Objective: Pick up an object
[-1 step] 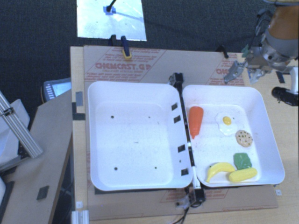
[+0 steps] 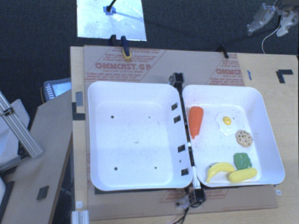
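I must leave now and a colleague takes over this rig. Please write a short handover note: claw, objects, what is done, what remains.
Claw: at the top right, off the bins, holding nothing.
Right bin: carrot by the left wall, egg, cookie, green piece, banana, yellow piece at the front.
Left bin: no toys in it.
Done: nothing picked.
Left: bring the claw down on one object, perhaps the carrot, and lift it.

Hand [image 2: 270, 25] at top right, seemingly open
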